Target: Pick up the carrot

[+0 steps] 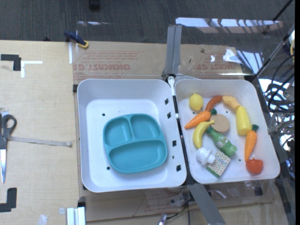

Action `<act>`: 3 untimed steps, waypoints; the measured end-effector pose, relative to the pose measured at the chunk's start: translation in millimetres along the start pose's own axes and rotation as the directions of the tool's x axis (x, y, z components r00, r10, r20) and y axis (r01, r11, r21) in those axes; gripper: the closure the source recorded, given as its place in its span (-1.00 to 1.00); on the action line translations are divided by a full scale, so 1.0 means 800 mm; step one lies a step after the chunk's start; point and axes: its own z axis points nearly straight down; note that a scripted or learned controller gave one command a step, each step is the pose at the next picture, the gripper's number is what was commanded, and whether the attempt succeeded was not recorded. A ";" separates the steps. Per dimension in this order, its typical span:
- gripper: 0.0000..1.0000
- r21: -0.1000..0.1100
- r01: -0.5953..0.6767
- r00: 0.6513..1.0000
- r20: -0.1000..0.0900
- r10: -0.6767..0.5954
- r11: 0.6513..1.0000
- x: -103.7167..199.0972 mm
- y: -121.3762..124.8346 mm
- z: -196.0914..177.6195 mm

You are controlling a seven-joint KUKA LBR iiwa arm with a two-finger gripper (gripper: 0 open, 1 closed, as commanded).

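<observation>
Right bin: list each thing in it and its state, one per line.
carrot: lying flat, tip toward the left bin
second carrot: lying flat by the right wall
banana: lying beside the green bottle
lemon: resting near the back wall

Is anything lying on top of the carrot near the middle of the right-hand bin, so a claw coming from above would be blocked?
Nothing lies over the carrot; its top is open from above. It is crowded, though: the banana touches its lower side, and the round tan piece and the lemon lie close by.
</observation>
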 end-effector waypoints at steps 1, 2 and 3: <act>1.00 0.003 -0.003 1.000 0.004 0.003 1.000 -0.002 -0.002 -0.012; 1.00 0.006 -0.007 1.000 0.009 0.007 1.000 -0.004 -0.003 -0.024; 1.00 0.009 -0.011 1.000 0.014 0.011 1.000 -0.006 -0.005 -0.035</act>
